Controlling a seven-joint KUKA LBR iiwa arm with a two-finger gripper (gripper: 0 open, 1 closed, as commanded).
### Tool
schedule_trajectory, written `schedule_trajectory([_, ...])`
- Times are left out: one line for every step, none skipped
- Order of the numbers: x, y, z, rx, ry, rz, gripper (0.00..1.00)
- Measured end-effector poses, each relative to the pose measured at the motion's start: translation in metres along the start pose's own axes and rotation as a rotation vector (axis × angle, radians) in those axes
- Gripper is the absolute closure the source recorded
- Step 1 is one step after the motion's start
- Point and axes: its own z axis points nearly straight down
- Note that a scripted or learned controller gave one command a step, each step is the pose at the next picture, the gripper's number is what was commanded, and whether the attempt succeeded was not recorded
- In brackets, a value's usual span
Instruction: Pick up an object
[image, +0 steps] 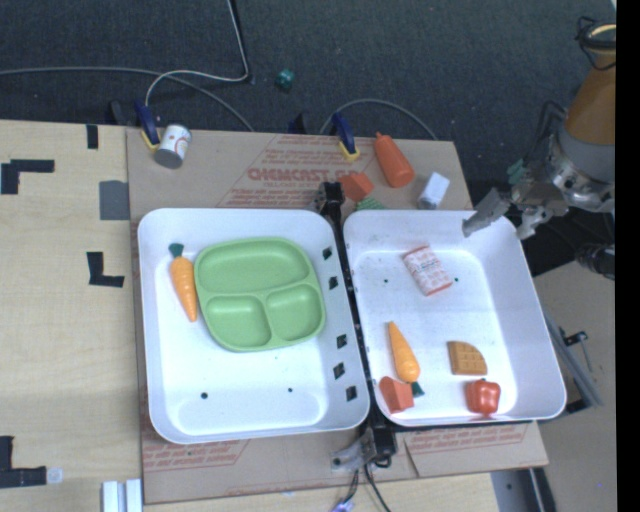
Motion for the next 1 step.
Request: schedule_trajectory([-0.0037,-0.1002,0.0895,0.002,0.001,0.001,0.00])
